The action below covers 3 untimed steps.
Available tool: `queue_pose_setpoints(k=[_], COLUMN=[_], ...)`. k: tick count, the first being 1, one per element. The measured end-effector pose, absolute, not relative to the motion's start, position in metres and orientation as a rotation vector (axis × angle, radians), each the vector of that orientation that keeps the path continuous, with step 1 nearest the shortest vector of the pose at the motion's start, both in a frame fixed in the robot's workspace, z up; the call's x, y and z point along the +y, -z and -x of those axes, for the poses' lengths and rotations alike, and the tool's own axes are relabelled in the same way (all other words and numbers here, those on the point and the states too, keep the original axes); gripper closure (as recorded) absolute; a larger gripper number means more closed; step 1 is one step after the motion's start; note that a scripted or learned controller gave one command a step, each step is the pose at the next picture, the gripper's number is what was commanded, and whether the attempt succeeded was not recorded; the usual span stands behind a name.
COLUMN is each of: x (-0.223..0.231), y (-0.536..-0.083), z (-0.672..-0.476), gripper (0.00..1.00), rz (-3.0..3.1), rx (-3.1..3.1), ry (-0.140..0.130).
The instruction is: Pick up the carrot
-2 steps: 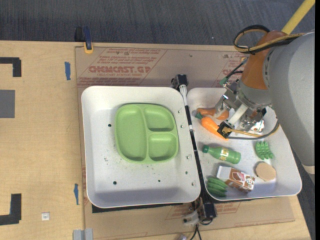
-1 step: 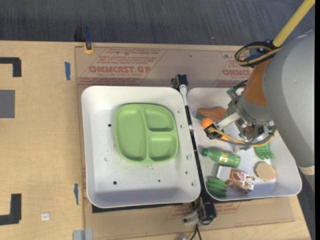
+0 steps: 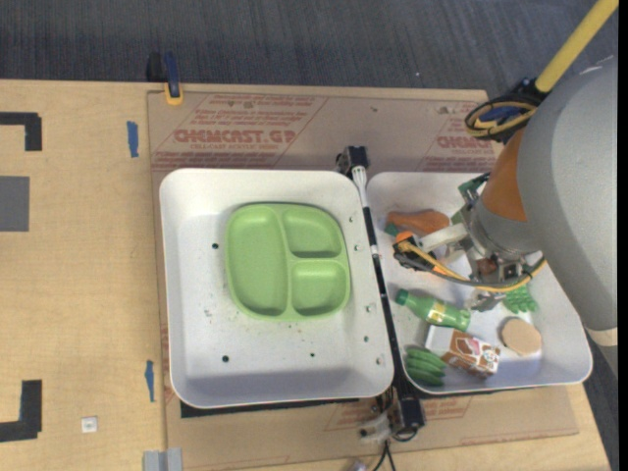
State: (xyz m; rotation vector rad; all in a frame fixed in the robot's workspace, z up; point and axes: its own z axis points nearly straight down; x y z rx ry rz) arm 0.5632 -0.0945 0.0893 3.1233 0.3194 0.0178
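One fixed overhead camera looks slantwise onto both bins (image 3: 196,381).

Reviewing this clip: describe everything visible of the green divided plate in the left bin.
The green divided plate is pale lime, matte like plastic, a rounded square with raised ridges splitting it into three compartments: one large on the view's left, two smaller stacked on the right. It lies flat, right side up, roughly in the middle of the left white bin, resting on the bin floor. Nothing lies on it, and nothing else touches it.
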Motion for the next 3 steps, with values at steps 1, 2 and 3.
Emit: queue_pose_setpoints(k=[1, 2, 3], x=[-0.094, -0.094, -0.05], y=[-0.101, -0.101, -0.185], z=[-0.565, -0.565, -0.649], gripper=[1.0, 0.0, 0.0], rz=[-3.123, -3.123, -3.123], rx=[0.324, 0.324, 0.35], ry=[-0.023, -0.022, -0.001])
